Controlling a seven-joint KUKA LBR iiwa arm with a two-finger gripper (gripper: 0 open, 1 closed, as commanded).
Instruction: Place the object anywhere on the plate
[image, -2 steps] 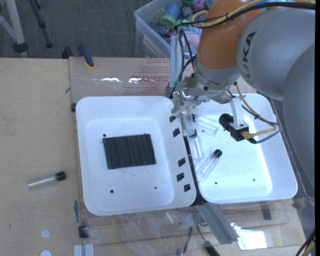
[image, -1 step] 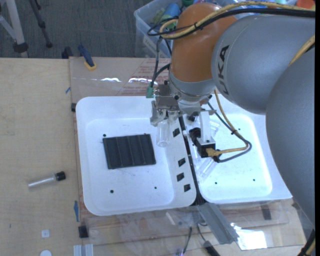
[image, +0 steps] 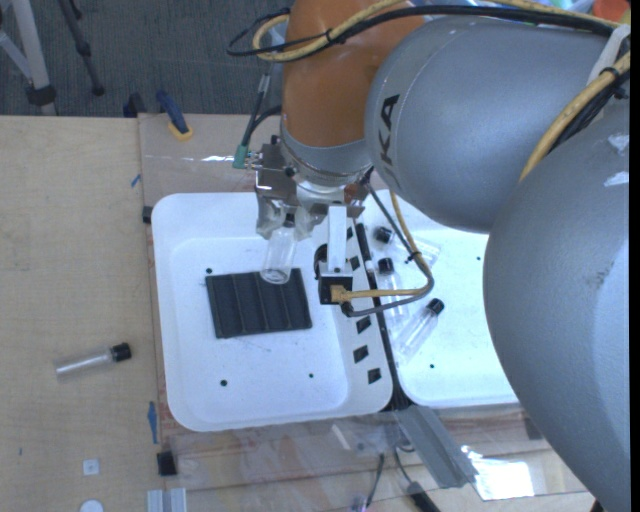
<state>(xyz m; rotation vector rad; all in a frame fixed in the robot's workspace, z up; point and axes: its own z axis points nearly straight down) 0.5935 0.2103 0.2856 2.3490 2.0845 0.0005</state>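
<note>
Now: tool (image: 281, 232) grips clear tube (image: 277, 258) | tube's end at black ribbed plate (image: 259, 303) rear edge | left bin (image: 190, 330) floor bare around plate

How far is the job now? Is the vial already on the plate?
Done: the gripper has picked up a clear vial, which sits between its fingers. In hand: the vial hangs upright at the back edge of the black ribbed plate in the left bin. Left: it looks not yet released, so setting it down and letting go remain.
</note>
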